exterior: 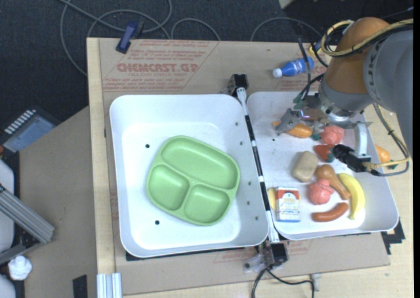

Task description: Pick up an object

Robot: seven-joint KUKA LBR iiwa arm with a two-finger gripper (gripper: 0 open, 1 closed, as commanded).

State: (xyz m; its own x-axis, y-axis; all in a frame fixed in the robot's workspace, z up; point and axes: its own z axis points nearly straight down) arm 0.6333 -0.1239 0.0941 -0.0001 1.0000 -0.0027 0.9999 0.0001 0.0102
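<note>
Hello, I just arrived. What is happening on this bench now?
The robot arm reaches over the right bin, which holds toy foods: a banana, a sausage, a small box and others. Its gripper is low beside an orange piece. The left bin holds a green tray.

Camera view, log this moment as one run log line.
arm: over right bin | end effector: low beside orange piece | grasp: none seen | left bin: green divided tray | banana: untouched
</note>
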